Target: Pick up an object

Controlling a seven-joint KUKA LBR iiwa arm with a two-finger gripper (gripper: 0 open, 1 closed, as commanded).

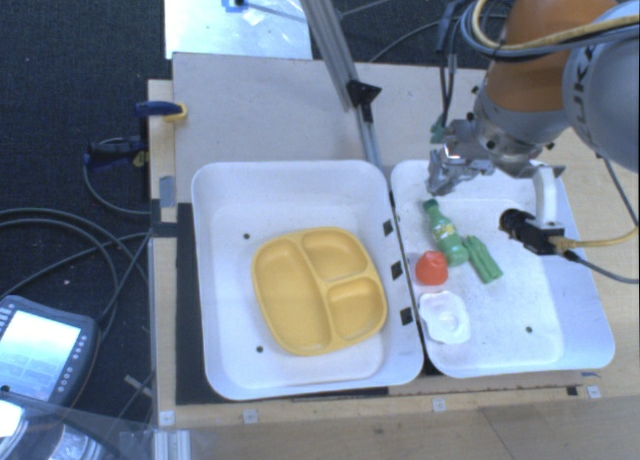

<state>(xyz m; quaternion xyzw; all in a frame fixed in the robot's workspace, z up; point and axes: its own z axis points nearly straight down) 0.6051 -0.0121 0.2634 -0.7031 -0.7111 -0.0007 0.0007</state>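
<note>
My gripper hangs over the back left part of the right bin, just above and behind a green bottle that lies on the bin floor. Nothing shows between its fingers. Right of the bottle lies a dark green stick-shaped piece. An orange-red cap-like object sits in front of the bottle, and a white fried-egg toy lies nearer the front edge.
The left bin holds a yellow divided plate. A grey pole slants across the bench behind the bins. A black fitting with a yellow cable hangs off the wrist over the right bin.
</note>
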